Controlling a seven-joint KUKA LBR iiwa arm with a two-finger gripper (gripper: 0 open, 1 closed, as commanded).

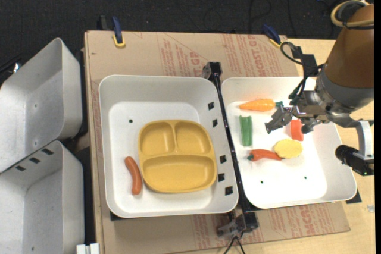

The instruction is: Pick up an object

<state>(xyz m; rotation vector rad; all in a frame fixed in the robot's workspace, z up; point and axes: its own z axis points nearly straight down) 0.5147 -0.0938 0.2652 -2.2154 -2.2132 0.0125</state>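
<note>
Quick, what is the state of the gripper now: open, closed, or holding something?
Gripper: cannot be told. It hangs over the right bin, just above the red-orange piece; no object is seen between its fingers.

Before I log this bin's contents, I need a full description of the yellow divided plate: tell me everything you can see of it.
The yellow plate is a rounded-rectangle tray that looks like smooth plastic, mustard yellow all over. Raised ridges split it into three compartments: two smaller ones at the far side and one wide one nearer the camera. It lies flat and right way up in the middle of the left bin, resting on the bin's floor. A sausage lies just to its left, close but apparently not touching.
</note>
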